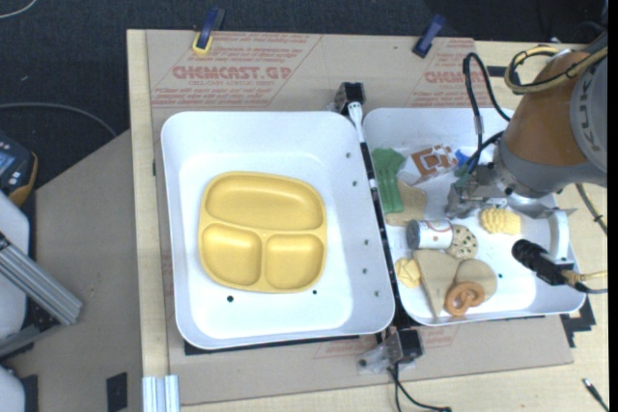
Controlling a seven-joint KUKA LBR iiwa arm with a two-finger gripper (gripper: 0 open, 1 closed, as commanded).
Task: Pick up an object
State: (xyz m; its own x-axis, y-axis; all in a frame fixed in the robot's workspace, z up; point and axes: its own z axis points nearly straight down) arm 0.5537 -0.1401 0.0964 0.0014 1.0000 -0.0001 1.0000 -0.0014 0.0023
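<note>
Nearest the viewer is the front edge of a pale wooden bench (pixel 290 373), which carries two shallow white bins side by side.

On the left, the left bin (pixel 183 207) holds a yellow plate (pixel 261 229) with three compartments, one long section at the far side and two smaller ones at the near side. It lies flat near the middle of the bin.

The right bin (pixel 417 124) holds all the small loose objects. Against its left wall lies a green oblong piece (pixel 389 178), with an orange-and-white packet (pixel 432 161) just beside it, farther back. Nearer the front is a small white cylinder (pixel 432 234) with a red band, lying on its side and touching a chocolate-chip cookie (pixel 464 242) on its right. At the front left sits a small yellow lump (pixel 409 272). Next to it is a flat tan slice (pixel 436 283), and a brown pretzel (pixel 463 297) rests at the near rim. A ridged yellow piece (pixel 499 221) lies right of the cookie.

The grey and orange arm (pixel 550 132) reaches in from the right. Its gripper (pixel 468 193) points down over the middle of the right bin, between the packet and the cookie, close to the ridged yellow piece. How wide the pincer stands cannot be told from this angle, and nothing can be seen held in it.
</note>
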